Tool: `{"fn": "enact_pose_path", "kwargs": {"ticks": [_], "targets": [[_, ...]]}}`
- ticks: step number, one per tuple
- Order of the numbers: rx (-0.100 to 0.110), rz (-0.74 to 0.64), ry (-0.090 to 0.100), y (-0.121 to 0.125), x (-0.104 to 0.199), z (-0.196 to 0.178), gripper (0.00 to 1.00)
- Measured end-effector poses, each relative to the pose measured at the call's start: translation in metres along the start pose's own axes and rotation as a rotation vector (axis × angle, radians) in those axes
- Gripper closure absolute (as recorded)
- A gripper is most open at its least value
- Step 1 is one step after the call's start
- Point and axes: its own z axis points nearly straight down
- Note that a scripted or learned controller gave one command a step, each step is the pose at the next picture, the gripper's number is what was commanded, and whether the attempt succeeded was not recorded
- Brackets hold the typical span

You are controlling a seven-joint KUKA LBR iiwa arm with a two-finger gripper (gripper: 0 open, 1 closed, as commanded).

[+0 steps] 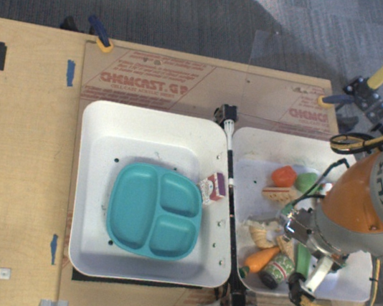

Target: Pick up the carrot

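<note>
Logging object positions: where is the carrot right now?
The carrot lies in the right bin, near its front-left corner, against a dark green can, just left of the gripper.

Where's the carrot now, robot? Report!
End effector low over right bin. Carrot lying beside it, not held. Dark can touching carrot, crowding it.

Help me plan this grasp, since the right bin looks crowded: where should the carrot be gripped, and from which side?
Probably the carrot's orange body at mid-length, from above, fingers closing across its narrow width. It lies flat, slanted, green end toward the bin's lower-left corner. A green can sits against its lower side, so space there looks tight. The claw is just to its right.
</note>
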Motion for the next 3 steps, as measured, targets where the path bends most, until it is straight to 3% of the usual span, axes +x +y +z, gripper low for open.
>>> {"fn": "enact_pose_path", "kwargs": {"ticks": [1,2,3], "targets": [[-0.01,-0.52,0.0,-0.027,0.048,-0.102,0.0],[-0.024,-0.63,0.029,0.001,0.021,-0.05,0.0],[-0.041,-0.58,0.038,0.006,0.025,-0.046,0.0]]}}
